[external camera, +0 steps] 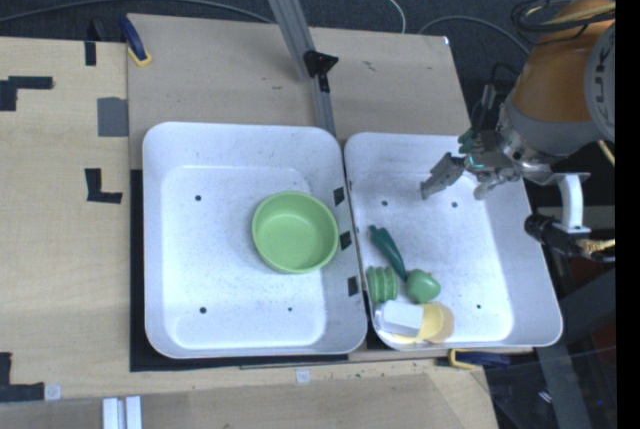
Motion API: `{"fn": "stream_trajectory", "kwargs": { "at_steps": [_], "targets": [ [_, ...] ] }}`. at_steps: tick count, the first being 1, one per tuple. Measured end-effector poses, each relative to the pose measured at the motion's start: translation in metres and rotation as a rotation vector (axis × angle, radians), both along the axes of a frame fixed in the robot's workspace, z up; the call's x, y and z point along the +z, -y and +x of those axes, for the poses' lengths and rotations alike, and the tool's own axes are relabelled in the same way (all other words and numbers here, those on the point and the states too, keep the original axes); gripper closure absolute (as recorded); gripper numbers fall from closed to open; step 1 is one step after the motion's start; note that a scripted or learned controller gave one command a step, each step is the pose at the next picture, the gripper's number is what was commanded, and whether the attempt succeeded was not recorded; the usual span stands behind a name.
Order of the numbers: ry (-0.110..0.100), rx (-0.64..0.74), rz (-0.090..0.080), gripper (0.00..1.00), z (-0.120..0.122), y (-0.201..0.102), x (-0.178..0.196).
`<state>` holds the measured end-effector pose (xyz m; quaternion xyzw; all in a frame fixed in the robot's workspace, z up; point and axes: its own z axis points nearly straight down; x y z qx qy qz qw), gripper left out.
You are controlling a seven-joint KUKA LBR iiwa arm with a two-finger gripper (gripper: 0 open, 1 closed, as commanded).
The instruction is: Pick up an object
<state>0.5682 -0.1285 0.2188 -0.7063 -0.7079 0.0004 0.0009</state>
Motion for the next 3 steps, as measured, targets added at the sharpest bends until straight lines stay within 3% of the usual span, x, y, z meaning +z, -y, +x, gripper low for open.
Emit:
{"fn": "stream_trajectory", "kwargs": {
  "at_steps": [1,3],
  "targets": [
    [0.000,0.000,0.000,0.00,0.000,0.000,0.000],
    [-0.007,-0.001,0.001,0.00,-0.017,-0.012,-0.113]
  ]
}}
